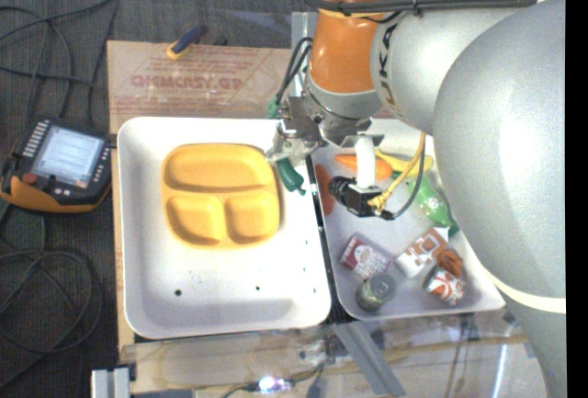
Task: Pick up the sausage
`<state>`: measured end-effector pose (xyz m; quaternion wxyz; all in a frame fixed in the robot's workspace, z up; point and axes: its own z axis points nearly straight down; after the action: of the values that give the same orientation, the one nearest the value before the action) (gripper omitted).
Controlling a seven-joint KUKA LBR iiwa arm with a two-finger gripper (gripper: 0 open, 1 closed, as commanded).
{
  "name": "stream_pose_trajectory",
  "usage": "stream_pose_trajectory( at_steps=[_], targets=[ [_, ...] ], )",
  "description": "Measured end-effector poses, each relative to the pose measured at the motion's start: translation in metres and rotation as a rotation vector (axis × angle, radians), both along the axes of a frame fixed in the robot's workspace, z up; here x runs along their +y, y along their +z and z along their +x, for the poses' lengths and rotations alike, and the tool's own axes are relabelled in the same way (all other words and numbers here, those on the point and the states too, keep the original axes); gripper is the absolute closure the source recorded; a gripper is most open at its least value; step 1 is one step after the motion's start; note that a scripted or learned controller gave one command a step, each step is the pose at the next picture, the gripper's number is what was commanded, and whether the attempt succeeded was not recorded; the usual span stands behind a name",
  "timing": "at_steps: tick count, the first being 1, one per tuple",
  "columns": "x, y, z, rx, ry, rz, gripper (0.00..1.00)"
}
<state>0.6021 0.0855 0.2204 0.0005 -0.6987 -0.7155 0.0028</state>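
Note:
My gripper (288, 162) hangs below the orange wrist band, over the right end of the left bin (138, 231) close to the divider between the bins. It has a green part at its lower end, next to the yellow tray. A reddish-orange elongated item (350, 164), possibly the sausage, lies at the back of the right bin (413, 306), just right of the gripper and partly under the arm. I see nothing held in the gripper.
A yellow compartment tray (220, 192) lies in the left bin. The right bin holds a brown-red packet (362, 255), a dark can (374, 292), a white-red carton (423, 255), a red can (446, 284) and a green item (434, 205). The grey arm covers its right side.

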Motion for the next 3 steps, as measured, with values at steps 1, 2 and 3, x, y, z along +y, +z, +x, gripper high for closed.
stream_pose_trajectory(
  at_steps=[1, 2, 3],
  targets=[
    [0.078, 0.017, -0.011, 0.000, 0.039, 0.001, 1.00],
    [0.120, 0.013, -0.004, -0.002, -0.513, -0.005, 1.00],
    [0.146, -0.001, 0.055, -0.002, 0.000, -0.004, 1.00]
  ],
)
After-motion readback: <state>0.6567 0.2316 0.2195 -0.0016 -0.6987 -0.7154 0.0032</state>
